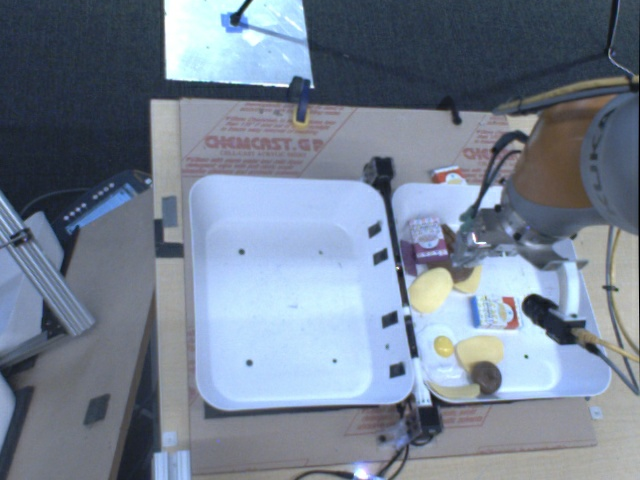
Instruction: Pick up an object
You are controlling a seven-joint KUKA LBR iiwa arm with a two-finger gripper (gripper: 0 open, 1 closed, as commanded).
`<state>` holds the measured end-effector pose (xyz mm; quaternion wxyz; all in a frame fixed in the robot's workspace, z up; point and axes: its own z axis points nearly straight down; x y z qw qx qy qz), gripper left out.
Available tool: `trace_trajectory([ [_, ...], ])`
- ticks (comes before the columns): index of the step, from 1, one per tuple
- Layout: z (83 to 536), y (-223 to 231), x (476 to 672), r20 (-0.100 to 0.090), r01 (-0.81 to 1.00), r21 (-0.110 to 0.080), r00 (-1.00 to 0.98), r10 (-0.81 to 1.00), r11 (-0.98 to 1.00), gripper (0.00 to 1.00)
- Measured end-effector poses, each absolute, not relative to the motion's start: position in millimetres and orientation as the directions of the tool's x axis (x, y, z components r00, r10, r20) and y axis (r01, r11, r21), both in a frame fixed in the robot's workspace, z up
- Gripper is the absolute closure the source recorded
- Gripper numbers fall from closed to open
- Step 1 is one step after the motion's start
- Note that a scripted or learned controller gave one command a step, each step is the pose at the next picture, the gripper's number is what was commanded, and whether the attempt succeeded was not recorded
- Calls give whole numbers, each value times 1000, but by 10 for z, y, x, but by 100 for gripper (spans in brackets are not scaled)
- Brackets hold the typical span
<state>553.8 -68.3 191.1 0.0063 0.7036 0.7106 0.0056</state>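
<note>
Rounded yellow plastic fruit (432,290), lying by the left wall of the right-hand white bin (545,366), looks the likeliest pick, because the gripper (463,259) hangs low just beside it, on its far right side. Whether the gripper is apart or together I cannot tell, and nothing shows held in it.

Nearest the camera in that bin, a pale curved banana-like piece (455,391) lies along the front wall, with a brown round mushroom-like toy (487,376) close against it. Just behind them sit a flat yellow slice (480,349) and a white fried-egg toy with a yellow yolk (443,348), side by side. Further back a small white box with red and blue print (495,312) lies flat. Then comes the yellow fruit, with a small yellow scrap (467,279) at its shoulder under the gripper. Farthest in is a red-and-white packet (425,236).

Everything lies loose and scattered, probably tipped in to offer many targets. The left-hand white bin (290,298) shows only bare floor. Beyond the bins, a small red-and-white carton (450,175) rests on the brown board (260,138).
</note>
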Motion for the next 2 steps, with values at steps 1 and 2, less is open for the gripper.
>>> trace_trajectory([
  [1, 1837, -274, 4842, 3, 1000, -3, -6, 1000, 6, 100],
  [2, 3205, -47, 4888, 2, 1000, 16, -9, 1000, 9, 100],
])
